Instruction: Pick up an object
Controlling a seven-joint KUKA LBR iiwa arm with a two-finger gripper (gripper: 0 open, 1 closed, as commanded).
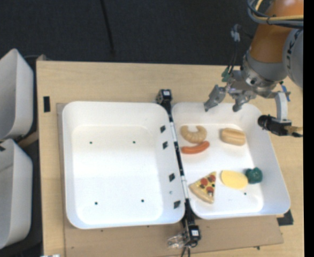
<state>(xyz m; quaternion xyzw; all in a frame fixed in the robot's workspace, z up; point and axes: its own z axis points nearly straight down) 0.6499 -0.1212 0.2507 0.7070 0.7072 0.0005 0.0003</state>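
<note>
Croissant (193, 133), sausage (195, 148), bun (232, 136), pizza slice (204, 188) in right bin (269, 159).

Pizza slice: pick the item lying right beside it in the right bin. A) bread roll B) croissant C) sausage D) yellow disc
D: the pizza slice lies at the near edge of the right bin with the yellow disc just to its right; the other three sit farther back.
</note>
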